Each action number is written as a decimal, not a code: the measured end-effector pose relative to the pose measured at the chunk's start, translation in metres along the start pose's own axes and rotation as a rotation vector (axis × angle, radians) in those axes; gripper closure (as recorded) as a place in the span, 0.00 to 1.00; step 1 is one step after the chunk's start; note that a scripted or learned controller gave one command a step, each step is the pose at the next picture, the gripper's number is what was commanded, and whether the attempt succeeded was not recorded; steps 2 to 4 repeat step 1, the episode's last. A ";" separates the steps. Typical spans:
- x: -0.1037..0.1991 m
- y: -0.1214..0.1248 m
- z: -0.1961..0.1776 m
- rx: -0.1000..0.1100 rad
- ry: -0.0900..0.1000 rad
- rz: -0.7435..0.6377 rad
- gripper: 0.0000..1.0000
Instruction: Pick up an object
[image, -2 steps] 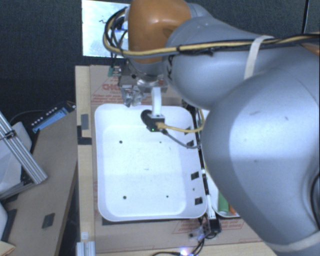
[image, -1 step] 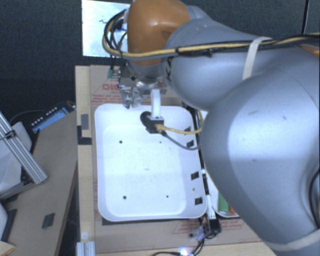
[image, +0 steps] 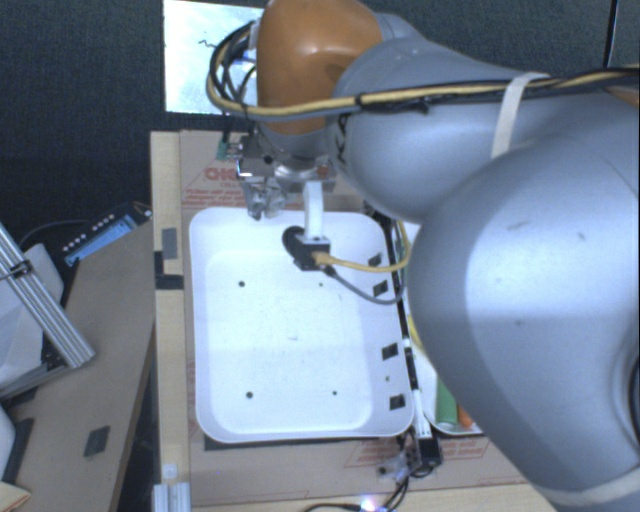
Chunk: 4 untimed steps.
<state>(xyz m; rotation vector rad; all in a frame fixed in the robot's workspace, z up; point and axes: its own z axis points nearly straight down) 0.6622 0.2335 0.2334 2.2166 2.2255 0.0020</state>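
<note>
My gripper (image: 262, 205) hangs over the far edge of the left white bin (image: 215, 330), near its back rim, and nothing shows between or under it. The grey arm with its orange band (image: 305, 60) reaches in from the right and covers most of the right bin. In the sliver of that bin left showing, an orange and green object (image: 446, 408) peeks out beside the arm, far from the gripper.
The bins rest on a cardboard-coloured board (image: 170, 300) on the bench. An aluminium rail (image: 40, 310) and a dark device with buttons (image: 100, 235) lie to the left, off the board. Cables and a small clip (image: 415, 460) sit at the board's front edge.
</note>
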 end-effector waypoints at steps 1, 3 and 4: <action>-0.016 -0.059 0.026 0.007 -0.002 0.004 1.00; -0.016 -0.059 0.026 0.007 -0.002 0.004 1.00; -0.016 -0.059 0.026 0.007 -0.002 0.004 1.00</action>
